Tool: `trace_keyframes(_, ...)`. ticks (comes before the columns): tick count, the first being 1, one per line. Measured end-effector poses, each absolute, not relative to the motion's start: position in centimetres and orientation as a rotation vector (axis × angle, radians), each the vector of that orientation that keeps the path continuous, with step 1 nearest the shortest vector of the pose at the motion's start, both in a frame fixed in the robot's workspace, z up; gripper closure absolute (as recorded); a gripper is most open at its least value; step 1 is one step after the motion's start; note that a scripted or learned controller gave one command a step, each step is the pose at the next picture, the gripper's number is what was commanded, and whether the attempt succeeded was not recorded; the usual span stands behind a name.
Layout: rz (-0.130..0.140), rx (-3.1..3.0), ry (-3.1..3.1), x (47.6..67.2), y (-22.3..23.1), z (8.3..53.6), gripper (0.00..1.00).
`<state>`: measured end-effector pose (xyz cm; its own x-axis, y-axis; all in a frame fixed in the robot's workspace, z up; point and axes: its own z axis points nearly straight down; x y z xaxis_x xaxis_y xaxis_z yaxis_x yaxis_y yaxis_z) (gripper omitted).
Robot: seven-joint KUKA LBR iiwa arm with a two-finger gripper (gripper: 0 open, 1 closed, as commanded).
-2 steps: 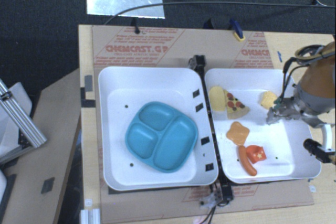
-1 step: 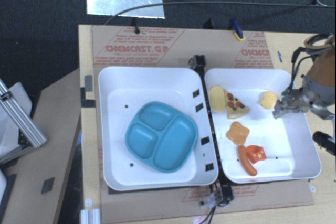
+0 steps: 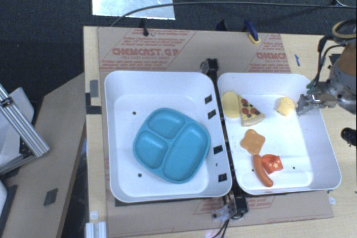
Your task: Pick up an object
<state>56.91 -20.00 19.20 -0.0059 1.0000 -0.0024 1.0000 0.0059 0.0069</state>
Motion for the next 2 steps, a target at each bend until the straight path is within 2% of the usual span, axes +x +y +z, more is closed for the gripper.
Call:
trace_keyframes(1, 0.004, 2.212, 2.224, 57.0, -20.0, 22.1, 1.0)
trace_keyframes(2, 0.004, 2.21, 2.232, 55.9, -14.4, 23.1, 1.0)
